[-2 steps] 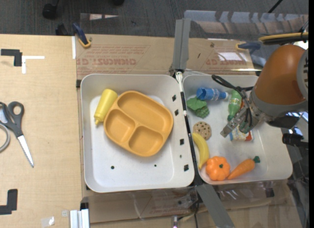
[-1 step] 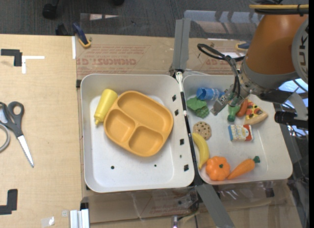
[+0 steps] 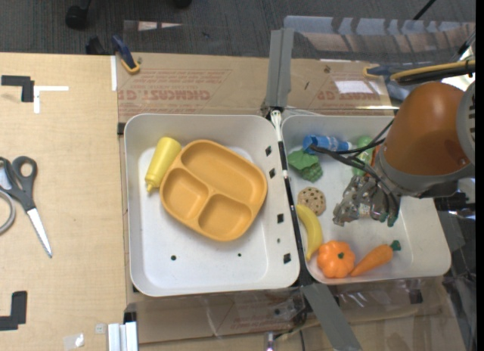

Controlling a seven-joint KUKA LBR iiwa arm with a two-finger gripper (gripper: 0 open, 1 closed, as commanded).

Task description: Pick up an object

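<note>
Arm point(image 3: 427, 134) slanting down from right, gripper point(image 3: 361, 207) low inside right bin point(image 3: 423, 255).

Bright even light, soft shadows, sharp focus

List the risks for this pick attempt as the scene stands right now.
1. The gripper hangs over the right bin near a cookie, banana, pumpkin and carrot; coming down between them, it may grasp nothing.
2. The banana and pumpkin lie close together, so a grasp at one might nudge the other.
3. The banana sits by the bin's left wall, leaving little room for fingers.
</note>
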